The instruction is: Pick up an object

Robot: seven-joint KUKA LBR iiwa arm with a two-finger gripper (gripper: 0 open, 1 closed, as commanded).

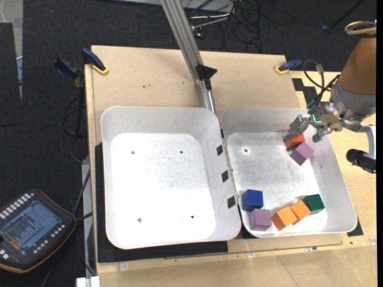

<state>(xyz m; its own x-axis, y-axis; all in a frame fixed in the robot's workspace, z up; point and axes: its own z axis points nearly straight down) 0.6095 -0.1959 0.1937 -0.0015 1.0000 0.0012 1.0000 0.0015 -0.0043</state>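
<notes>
Two shallow white plastic bins with rounded corners and faintly speckled floors, side by side on a pale fibreboard surface (pixel 155 76). Left bin (pixel 114 178) bare but for four small dark dots on its floor. Right bin (pixel 335 190) loaded with matte, foam-like cubes: near its front wall a blue cube (pixel 252 198), a purple cube (pixel 260 219) just in front of it, then a row of two orange cubes (pixel 289 214) touching each other, and a dark green cube (pixel 313 204) at the row's right end. Farther back on the right, a lilac cube (pixel 301 153), tilted on the bin floor, with a reddish-orange block (pixel 294 140) touching its far-left side. Grey metal claw (pixel 311 127) low over that far pair, one finger against the reddish-orange block; spread or pressed together, cannot tell. Grey arm with a smooth orange band (pixel 362 70) at the right. Slanted aluminium bar (pixel 182 31) over the far surface. Blue-and-yellow clamps (pixel 93 60) at the far corners. Dark teach pendant (pixel 30 229) with a lit screen at near left.
</notes>
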